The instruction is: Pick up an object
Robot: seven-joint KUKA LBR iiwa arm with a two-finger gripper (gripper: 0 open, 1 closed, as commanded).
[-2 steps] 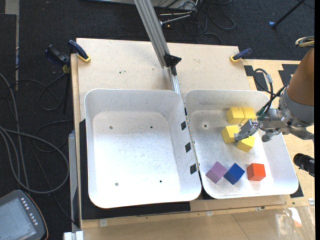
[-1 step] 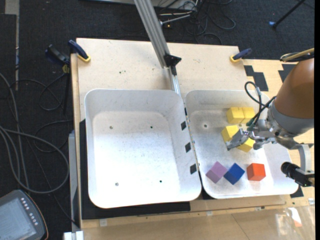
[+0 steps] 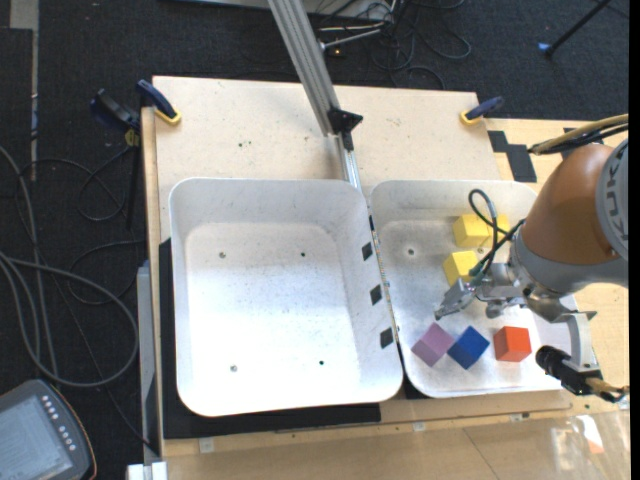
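So the arm (image 3: 575, 218) is reaching in over the right bin (image 3: 400, 218), with the claw (image 3: 470, 296) hanging low among the blocks. Its metal fingers (image 3: 452, 303) look spread apart with nothing between them, so no grab yet as far as I can see.

All the candidates sit in that right bin. There are two yellow blocks: the farther yellow block (image 3: 470, 230) towards the back and the nearer yellow block (image 3: 462, 265) just in front of it, partly tucked under the cable and wrist. Along the front there's a row of three: the purple block (image 3: 433, 344), the blue block (image 3: 468, 347) touching or nearly touching it, and the orange block (image 3: 512, 343) a bit apart to the right. The left bin (image 3: 200, 208) sits beside it on the table (image 3: 250, 118).

Handling-wise, my guess is these are small, light, rigid cubes, probably wood or foam, so nothing fragile. Flat sides make it easy: pinch across two opposite faces, square on. Smooth paint could let one slip if the claw catches a corner instead. The orange one seems the cleanest pick since it has free space on both sides; purple and blue crowd each other, so a finger may not fit between them.
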